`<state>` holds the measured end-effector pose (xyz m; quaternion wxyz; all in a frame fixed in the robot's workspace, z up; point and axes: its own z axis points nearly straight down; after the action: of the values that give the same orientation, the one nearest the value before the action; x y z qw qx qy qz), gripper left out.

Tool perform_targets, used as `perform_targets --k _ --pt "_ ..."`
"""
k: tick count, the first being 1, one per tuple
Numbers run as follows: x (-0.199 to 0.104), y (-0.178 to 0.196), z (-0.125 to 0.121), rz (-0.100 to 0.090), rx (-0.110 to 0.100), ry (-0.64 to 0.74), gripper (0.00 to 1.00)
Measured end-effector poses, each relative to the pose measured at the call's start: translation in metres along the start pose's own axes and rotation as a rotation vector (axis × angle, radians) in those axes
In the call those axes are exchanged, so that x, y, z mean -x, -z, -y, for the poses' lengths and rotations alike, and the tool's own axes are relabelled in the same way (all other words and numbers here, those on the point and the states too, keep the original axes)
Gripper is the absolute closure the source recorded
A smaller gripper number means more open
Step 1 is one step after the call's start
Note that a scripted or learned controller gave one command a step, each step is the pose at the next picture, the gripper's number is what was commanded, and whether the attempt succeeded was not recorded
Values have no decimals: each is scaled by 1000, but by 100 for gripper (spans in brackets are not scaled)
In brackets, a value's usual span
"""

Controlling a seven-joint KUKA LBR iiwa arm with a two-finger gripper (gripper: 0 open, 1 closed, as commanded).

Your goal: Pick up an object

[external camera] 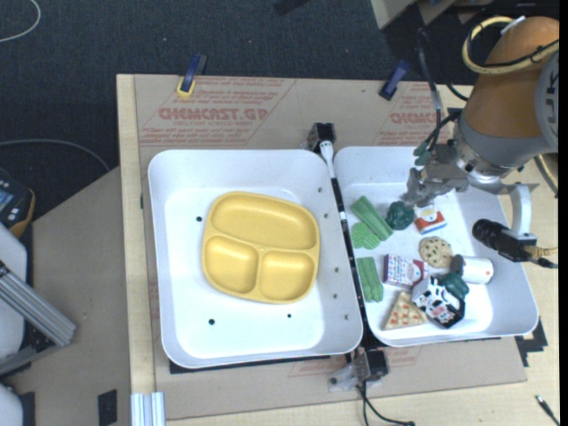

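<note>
Two white bins are set on a cardboard-covered bench. From the right, the arm (510, 87) is bent down over the right bin (506, 313), its gripper (419, 199) lowered beside a dark green toy (400, 215) among cluttered objects.

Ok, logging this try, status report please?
Gripper low over right bin, nothing seen held. Dark green toy just below it. Green pieces and cookie crowd close.

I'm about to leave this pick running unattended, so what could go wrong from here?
1. The tool sits low over a dark teal toy crowded by green pea-pod pieces and a small red-and-white carton; it may nudge them.
2. Toys in the right white bin lie tightly packed, so two might lift together.
</note>
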<state>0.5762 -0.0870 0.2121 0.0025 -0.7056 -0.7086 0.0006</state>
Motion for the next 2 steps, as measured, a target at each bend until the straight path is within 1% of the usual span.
perform_targets --k 1,2 --pt "-45 4 38 1 0 -1 100" --pt "-104 9 62 -1 0 3 100"
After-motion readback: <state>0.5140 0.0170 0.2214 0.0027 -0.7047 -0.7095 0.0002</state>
